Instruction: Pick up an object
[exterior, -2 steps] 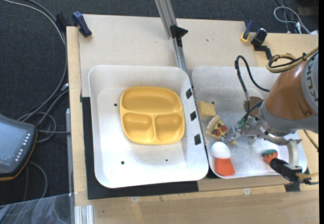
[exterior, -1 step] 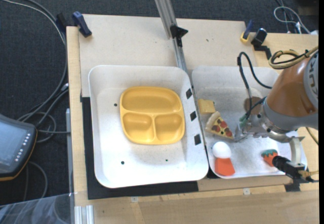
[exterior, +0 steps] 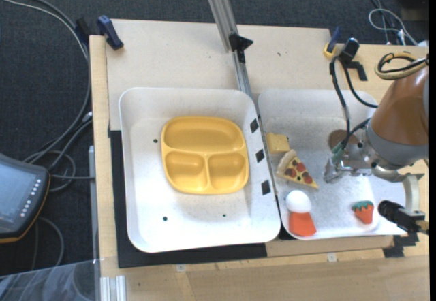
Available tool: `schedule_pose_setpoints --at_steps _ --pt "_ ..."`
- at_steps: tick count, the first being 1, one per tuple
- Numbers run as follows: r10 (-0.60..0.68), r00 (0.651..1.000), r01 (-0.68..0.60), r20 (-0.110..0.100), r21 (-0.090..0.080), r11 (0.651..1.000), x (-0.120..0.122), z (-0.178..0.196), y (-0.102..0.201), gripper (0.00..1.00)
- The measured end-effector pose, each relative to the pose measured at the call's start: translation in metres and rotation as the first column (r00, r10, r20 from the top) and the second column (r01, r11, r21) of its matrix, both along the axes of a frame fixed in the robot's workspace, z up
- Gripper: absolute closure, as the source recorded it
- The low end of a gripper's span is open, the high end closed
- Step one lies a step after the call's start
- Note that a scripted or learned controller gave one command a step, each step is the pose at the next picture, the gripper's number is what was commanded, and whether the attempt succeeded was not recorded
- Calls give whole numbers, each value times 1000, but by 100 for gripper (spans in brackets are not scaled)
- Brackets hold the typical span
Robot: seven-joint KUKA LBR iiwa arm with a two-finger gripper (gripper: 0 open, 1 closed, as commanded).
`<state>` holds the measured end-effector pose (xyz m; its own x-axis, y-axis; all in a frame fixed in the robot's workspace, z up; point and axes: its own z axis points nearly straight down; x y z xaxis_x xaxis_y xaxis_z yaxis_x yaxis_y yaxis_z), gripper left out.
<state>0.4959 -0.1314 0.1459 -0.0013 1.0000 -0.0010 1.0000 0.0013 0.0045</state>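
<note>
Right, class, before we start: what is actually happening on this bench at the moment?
A robot arm reaches in from the right, its gripper low over the right bin, in a bare patch. Nothing shows between its fingers. Toy food lies around it: a pizza slice, a yellow block, a white ball, an orange piece and a strawberry. The left bin holds a yellow divided plate.

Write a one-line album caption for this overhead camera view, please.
Robot gripper reaches into the right bin of toy food; a yellow tray sits in the left.
</note>
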Motion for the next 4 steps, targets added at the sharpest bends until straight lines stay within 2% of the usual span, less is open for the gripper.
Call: schedule_pose_setpoints --at_steps 2,4 --pt "2 1000 -2 3 0 1000 16 114 8 100" --pt "6 1000 -6 -2 3 1000 59 119 111 100"
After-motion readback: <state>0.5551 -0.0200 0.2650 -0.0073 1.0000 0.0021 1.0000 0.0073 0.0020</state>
